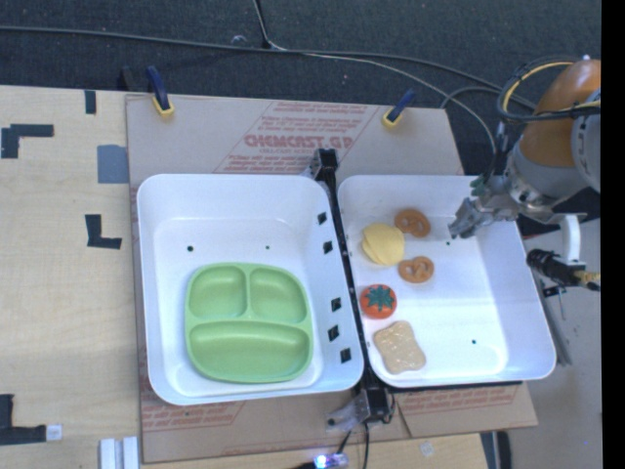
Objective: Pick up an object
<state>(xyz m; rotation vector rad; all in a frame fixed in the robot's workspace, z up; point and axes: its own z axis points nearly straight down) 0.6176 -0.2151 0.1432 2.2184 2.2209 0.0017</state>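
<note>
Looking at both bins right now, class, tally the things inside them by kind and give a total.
Pretzels: 2
Yellow item: 1
Tomato: 1
Toast: 1
Green tray: 1
Total: 6

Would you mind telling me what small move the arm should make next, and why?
Probably a short move left and down toward the upper pretzel. The gripper sits over the right bin near its upper right with nothing seen in it, and that pretzel is the nearest item, lying apart from the yellow piece.
</note>
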